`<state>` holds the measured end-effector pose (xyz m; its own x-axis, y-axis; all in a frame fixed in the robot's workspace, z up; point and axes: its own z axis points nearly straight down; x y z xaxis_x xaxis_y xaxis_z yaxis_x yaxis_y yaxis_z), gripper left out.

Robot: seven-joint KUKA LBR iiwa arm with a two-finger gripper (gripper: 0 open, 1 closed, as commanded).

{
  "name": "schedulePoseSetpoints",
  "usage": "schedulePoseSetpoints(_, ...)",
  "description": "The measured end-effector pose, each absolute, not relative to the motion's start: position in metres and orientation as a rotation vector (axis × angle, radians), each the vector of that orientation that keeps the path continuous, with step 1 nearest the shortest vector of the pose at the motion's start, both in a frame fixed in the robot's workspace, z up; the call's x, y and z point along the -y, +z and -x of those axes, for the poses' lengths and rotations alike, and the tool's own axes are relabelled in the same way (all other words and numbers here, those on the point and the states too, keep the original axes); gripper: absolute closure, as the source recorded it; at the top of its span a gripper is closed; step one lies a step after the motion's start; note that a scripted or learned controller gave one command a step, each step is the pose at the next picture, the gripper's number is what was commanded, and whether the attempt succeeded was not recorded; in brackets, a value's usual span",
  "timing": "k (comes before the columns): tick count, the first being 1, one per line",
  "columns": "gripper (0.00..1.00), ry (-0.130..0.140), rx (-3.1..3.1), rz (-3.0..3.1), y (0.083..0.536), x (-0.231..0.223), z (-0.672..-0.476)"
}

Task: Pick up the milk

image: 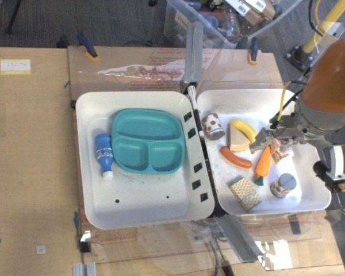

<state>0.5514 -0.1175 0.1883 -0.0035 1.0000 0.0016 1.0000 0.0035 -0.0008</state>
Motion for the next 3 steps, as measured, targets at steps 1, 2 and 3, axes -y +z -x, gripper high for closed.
schedulePoseSetpoints(1,0.00,-0.003,2.259,2.188,0.101,0.145,-0.544)
schedulePoseSetpoints(2,0.00,-0.015,2.087,2.364,0.090,0.101,-0.487)
schedulePoseSetpoints(3,0.00,-0.012,2.037,2.405,0.091,0.100,-0.585)
